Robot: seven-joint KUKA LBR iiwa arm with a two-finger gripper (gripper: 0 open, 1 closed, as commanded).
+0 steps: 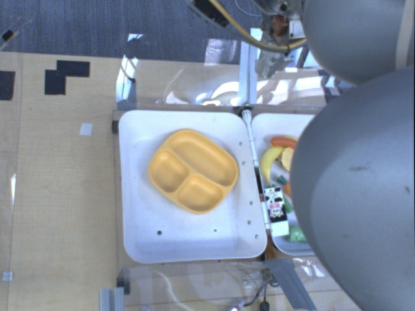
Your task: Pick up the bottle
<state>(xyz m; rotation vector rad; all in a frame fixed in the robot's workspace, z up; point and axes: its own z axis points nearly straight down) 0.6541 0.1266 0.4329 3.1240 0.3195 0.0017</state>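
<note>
A yellow divided plate (193,170) lies in the left bin (139,238). The grey arm (356,167) covers most of the right bin (258,128); its fingers' state cannot be told.

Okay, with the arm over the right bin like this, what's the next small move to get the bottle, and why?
Probably lift the arm a little. It covers most of the right bin, where a banana and a cow-print item show at the edge, and no bottle can be made out.
</note>
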